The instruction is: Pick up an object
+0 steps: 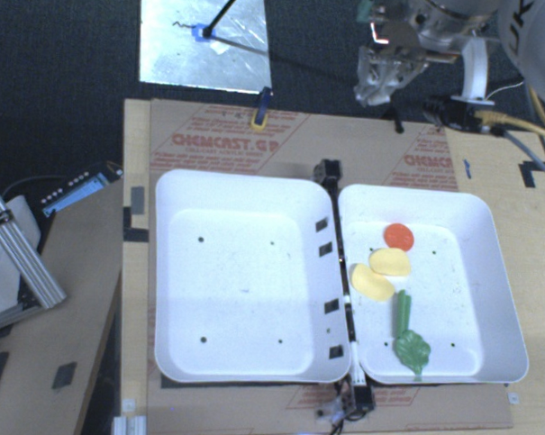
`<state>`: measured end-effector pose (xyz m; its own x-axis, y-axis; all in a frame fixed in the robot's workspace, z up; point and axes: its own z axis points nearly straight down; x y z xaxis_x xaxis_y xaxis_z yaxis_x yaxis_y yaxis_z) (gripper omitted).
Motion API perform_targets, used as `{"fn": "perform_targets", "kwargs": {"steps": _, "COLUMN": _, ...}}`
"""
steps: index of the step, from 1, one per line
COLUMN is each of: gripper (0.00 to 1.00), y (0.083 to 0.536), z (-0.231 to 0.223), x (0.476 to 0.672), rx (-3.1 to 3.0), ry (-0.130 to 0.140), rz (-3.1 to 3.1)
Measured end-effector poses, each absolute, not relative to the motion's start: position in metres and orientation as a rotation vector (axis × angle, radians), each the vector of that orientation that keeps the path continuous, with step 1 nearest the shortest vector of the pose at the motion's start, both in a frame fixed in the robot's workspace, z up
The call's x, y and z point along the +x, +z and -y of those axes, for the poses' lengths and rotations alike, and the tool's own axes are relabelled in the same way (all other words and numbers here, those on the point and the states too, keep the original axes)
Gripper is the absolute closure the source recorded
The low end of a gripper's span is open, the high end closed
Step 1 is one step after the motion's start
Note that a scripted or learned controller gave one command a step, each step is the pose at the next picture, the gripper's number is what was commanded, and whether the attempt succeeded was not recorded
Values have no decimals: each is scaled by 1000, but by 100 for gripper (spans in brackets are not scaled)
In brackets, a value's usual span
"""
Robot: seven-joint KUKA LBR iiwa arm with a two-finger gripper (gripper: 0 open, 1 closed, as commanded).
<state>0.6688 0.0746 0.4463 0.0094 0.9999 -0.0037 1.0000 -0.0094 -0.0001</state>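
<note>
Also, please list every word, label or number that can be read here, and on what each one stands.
"CHEMCAST GP": red print on the brown board under the bins, left of centre.
The same red print on the board's right side is too blurred to read.
Smaller red lines beneath both: too small to read.

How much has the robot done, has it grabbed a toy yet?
Nothing looks done yet. The gripper hangs high above the bench, beyond the bins' far edge. The orange round piece, two yellow pieces and green piece all lie in the right bin. Reaching down, grabbing one and lifting it are all left.
</note>
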Motion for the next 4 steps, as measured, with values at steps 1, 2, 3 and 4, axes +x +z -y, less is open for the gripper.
{"fn": "perform_targets", "kwargs": {"steps": 1, "gripper": 100, "y": 514, "z": -160, "x": 668, "rx": 2206, "ry": 14, "rz": -2231}}
{"fn": "perform_targets", "kwargs": {"steps": 2, "gripper": 100, "y": 507, "z": -238, "x": 613, "rx": 2212, "ry": 1, "rz": -2233}}
{"fn": "perform_targets", "kwargs": {"steps": 3, "gripper": 100, "y": 537, "z": -158, "x": 670, "rx": 2221, "ry": 7, "rz": -2214}}
{"fn": "perform_targets", "kwargs": {"steps": 4, "gripper": 100, "y": 488, "z": -11, "x": 668, "rx": 2234, "ry": -7, "rz": -2207}}
